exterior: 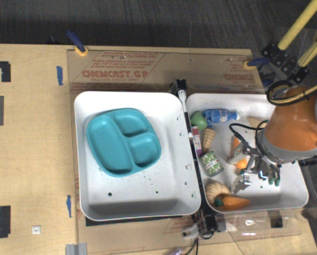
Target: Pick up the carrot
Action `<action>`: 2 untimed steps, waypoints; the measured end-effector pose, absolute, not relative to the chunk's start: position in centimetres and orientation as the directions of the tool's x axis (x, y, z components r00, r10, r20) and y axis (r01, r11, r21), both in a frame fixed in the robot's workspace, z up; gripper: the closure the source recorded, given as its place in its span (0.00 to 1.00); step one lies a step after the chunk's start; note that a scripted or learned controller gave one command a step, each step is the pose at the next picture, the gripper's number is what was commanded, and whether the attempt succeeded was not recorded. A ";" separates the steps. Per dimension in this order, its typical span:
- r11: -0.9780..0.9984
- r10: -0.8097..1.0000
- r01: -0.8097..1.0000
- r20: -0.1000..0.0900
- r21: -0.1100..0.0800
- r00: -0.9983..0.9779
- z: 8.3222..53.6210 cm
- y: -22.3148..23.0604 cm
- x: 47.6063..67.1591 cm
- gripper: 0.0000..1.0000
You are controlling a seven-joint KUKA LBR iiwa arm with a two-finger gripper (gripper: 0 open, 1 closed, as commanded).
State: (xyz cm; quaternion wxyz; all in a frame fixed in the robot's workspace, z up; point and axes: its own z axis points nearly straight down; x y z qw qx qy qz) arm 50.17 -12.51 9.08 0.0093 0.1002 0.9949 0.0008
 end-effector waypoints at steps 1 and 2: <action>0.981 0.196 0.196 -0.030 0.003 -0.980 10.3 -12.4 50.5 1.00; 0.969 0.249 0.249 -0.018 0.002 -0.968 9.1 -10.9 57.1 1.00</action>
